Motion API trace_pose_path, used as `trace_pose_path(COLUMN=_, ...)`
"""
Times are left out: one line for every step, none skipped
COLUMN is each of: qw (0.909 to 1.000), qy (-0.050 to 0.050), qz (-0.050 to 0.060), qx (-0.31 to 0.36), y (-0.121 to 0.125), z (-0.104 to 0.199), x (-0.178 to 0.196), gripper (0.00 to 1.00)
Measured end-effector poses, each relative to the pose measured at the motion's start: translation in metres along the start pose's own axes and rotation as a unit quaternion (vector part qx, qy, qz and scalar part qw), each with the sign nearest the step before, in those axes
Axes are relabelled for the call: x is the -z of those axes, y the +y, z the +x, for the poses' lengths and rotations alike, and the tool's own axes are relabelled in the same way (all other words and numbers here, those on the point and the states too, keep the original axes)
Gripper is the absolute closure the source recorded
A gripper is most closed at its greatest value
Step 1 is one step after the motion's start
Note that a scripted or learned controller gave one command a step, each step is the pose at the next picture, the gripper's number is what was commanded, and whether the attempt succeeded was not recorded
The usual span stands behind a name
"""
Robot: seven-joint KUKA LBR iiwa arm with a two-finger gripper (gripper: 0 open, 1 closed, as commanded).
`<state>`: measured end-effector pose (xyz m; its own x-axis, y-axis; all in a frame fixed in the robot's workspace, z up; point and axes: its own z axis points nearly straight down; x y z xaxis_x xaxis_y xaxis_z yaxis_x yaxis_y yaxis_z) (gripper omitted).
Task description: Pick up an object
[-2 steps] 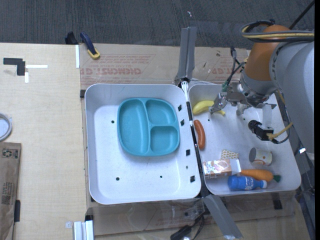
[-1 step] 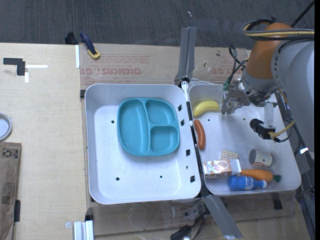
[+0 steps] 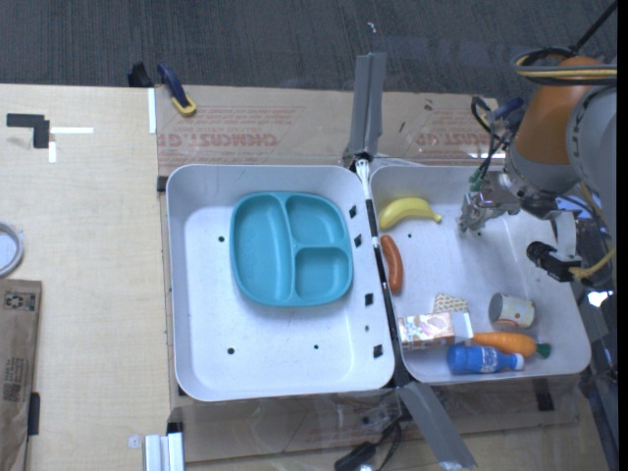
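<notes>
The right bin (image 3: pixel 461 273) holds a yellow banana (image 3: pixel 408 211) near its back left, a reddish sausage (image 3: pixel 392 262) along its left wall, and a small carton (image 3: pixel 426 331), a blue bottle (image 3: pixel 483 360), an orange carrot (image 3: pixel 504 342) and a tan cup (image 3: pixel 513 311) at the front. My gripper (image 3: pixel 473 219) hangs over the back of this bin, right of the banana's tip, with nothing seen between its fingers. The grey arm with its orange band (image 3: pixel 555 116) reaches in from the right.
The left bin (image 3: pixel 196 292) holds a teal divided plate (image 3: pixel 291 248). A grey post (image 3: pixel 368 106) stands behind the seam between the bins. A cracker-like piece (image 3: pixel 448 303) lies beside the carton. Cables hang by the right bin's far rim.
</notes>
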<state>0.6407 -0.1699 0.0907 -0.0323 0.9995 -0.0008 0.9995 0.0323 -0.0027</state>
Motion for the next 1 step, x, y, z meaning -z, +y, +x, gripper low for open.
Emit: trace_pose_path(qw=0.9912, qy=0.000, qz=0.000, qx=-0.133, y=-0.0144, z=0.0128, x=0.0438, gripper=1.00)
